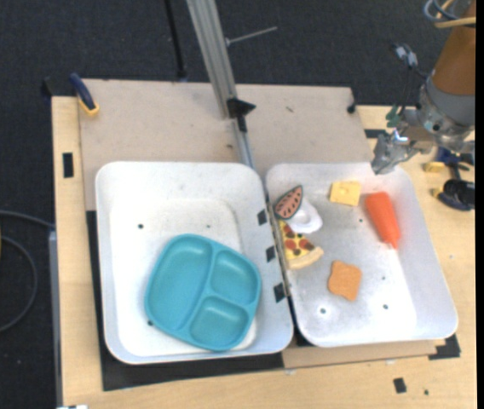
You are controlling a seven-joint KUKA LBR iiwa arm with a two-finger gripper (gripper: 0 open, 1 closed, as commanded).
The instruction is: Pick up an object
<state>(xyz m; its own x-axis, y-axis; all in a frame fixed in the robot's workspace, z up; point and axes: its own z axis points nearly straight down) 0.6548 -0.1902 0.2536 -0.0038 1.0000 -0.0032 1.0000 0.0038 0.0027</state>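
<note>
While the gripper (384, 158) hangs at the right bin's (421, 313) upper edge, its grip state is unclear. Just below lies the orange carrot (383, 217), beside a yellow cheese piece (344, 193).

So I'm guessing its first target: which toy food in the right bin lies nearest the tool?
The yellow cheese wedge, near the bin's top edge just below-left of the tool. The orange carrot is slightly farther; the others lie farther down.

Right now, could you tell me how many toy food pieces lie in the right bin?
5: cheese, carrot, cracker, pizza slice, and a salami-like piece by the divider.
</note>
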